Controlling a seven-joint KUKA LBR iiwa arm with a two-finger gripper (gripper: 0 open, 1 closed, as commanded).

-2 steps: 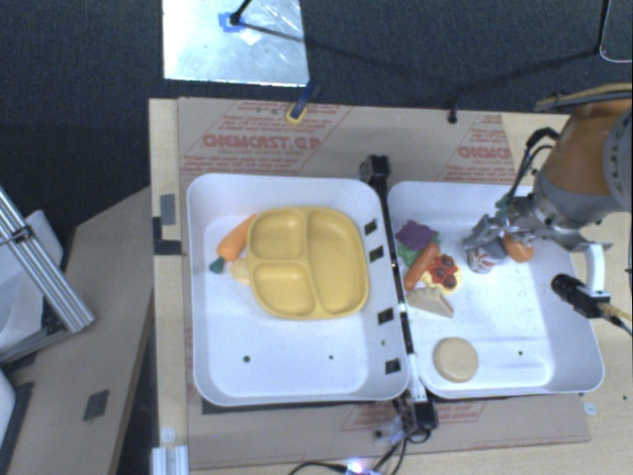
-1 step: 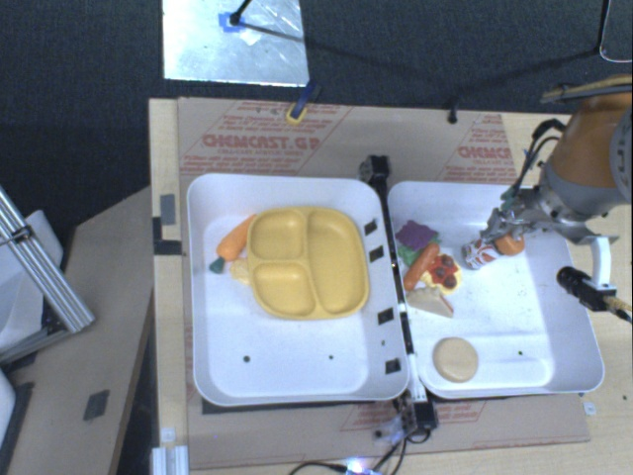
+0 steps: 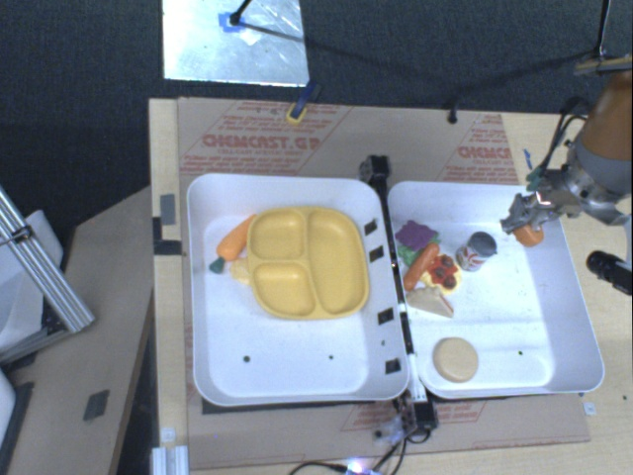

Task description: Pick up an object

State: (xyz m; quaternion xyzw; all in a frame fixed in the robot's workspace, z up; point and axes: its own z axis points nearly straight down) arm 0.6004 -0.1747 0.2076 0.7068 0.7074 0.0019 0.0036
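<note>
One small orange object (image 3: 530, 234) sits right under the claw (image 3: 524, 220), can't tell if it's actually pinched or how wide it's open; looks light, rounded, probably slippery, so I'd grab across its middle.

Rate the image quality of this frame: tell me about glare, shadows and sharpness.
Camera view: the foil sheet at the top glares brightly; the white bins are evenly lit with soft, faint shadows; the yellow tray reads clearly; the small toys near the divider are soft; the hand is blurry.
</note>
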